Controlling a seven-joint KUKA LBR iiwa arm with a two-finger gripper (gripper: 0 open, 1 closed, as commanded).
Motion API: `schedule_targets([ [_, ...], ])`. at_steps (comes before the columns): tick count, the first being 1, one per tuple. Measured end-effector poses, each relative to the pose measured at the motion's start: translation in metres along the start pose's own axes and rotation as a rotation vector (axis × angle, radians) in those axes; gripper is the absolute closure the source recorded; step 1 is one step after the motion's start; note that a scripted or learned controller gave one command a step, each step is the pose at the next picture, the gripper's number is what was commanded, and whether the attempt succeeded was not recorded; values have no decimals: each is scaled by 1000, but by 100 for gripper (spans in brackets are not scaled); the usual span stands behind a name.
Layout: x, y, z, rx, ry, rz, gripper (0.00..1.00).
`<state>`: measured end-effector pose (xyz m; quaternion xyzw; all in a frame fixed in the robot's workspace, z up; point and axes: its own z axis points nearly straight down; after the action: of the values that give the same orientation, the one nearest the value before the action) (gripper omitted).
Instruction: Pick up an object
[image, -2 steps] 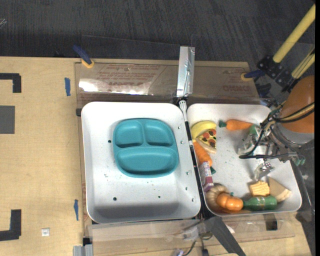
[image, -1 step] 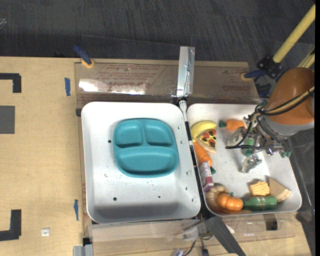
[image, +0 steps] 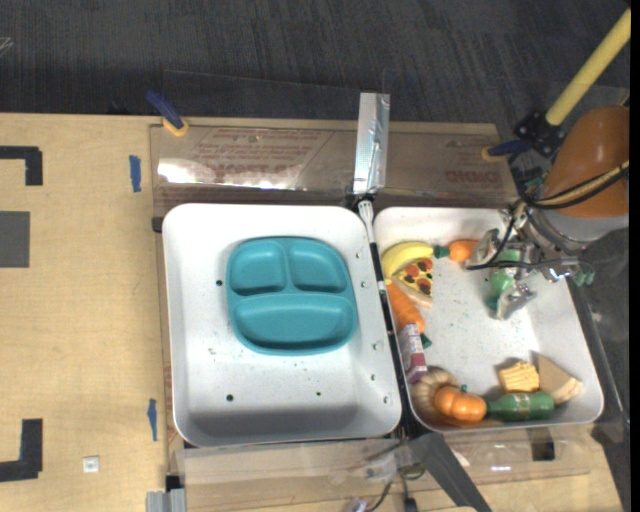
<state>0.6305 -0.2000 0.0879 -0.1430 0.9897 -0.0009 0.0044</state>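
Note:
The right bin (image: 580, 330) holds several toy foods. A yellow banana (image: 400, 256) and a pizza slice (image: 420, 276) lie at its far left, with a small orange (image: 461, 250) beside them. An orange carrot (image: 404, 306) and a purple tube (image: 413, 350) lie along the left wall. Near the front are a round orange fruit (image: 461, 404), a green cucumber (image: 521, 404), a yellow waffle piece (image: 518, 376) and a tan wedge (image: 561, 386). My gripper (image: 511, 297) hangs low over the far right part of this bin, with a small green item (image: 497, 284) right at it.
The left bin (image: 190, 330) carries a teal divided plate (image: 291, 294). A silver taped strip (image: 371, 140) stands behind the wall between the bins. The arm's orange band (image: 592, 160) and cables sit over the right bin's far right corner. A yellow pole (image: 596, 62) slants at top right.

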Motion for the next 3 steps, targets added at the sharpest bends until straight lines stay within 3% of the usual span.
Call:
schedule_targets([
  [1, -5, 0, -15, 5, -15, 1, 100],
  [2, -44, 36, -120, 3, -11, 177, 100],
  [3, -64, 84, -56, -6, 7, 211, 100],
])
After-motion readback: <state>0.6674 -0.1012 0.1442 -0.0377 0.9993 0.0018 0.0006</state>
